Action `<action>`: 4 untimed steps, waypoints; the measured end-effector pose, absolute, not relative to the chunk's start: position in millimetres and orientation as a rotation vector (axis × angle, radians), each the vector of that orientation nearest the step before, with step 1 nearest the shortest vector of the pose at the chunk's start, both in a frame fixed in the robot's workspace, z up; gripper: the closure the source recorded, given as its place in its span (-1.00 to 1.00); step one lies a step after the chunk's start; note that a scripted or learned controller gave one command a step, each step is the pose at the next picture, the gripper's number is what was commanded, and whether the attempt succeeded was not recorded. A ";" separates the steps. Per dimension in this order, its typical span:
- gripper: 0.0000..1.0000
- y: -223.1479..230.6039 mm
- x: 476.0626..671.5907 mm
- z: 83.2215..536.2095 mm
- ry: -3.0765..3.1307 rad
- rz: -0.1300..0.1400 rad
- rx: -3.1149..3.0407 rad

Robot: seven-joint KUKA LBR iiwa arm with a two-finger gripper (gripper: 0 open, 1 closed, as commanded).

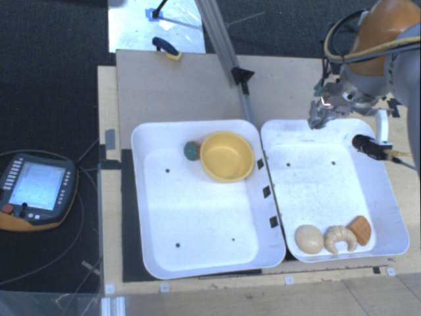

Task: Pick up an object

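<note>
My gripper (pixel 318 118) hangs over the far edge of the right bin (pixel 329 170), with nothing visible between its fingers. At that bin's near end lie a pale round bun (pixel 309 239), a croissant (pixel 340 237) and an orange-brown waffle piece (pixel 360 229), side by side and far from the gripper. In the left bin (pixel 197 222) a yellow bowl (pixel 227 156) sits at the far right corner. A small dark green ball (pixel 191 151) rests against the bowl's left side.
A slanted metal pole (pixel 220 35) with a black clamp crosses the bench behind the bins. A pendant with a screen (pixel 34 189) lies on the floor at the left. A black and yellow clip (pixel 166 47) sits at the bench's far edge.
</note>
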State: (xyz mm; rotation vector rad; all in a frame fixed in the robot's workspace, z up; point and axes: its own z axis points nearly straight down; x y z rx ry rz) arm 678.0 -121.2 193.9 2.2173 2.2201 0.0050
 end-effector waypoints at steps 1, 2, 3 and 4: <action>1.00 -121.2 678.5 210.0 2.221 0.002 2.219; 1.00 -71.5 651.0 220.1 2.225 0.004 2.216; 1.00 -31.3 626.2 215.2 2.226 0.001 2.218; 1.00 5.6 589.0 228.5 2.225 0.003 2.217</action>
